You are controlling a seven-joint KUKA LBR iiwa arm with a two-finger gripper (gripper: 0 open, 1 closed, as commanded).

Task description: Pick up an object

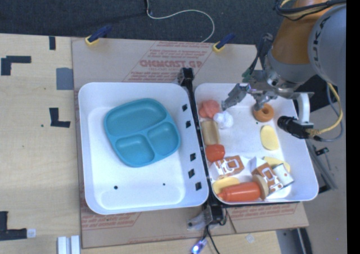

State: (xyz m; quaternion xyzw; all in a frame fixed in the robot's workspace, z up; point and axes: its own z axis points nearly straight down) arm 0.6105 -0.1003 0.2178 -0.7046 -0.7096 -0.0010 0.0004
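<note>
My gripper (247, 100) hangs over the far part of the right bin (306, 163), open, with only bare bin floor between its fingers. One finger (232, 99) points toward a salmon-pink piece (209, 108) and a small white item (224, 119). The other finger (262, 100) is just above an orange ring (263, 113). Further toys lie in the same bin: a tan cylinder (210, 131), a red piece (215, 152), a yellow oval (270, 137), two orange-and-white patterned blocks (230, 164) (274, 175), and a red sausage (243, 192).
The left bin (95, 185) holds a blue divided plate (142, 131). A black hinge strip (194, 135) runs between the bins. The arm's orange band (295, 33) and a black cable fitting (292, 125) overhang the right bin's far right side.
</note>
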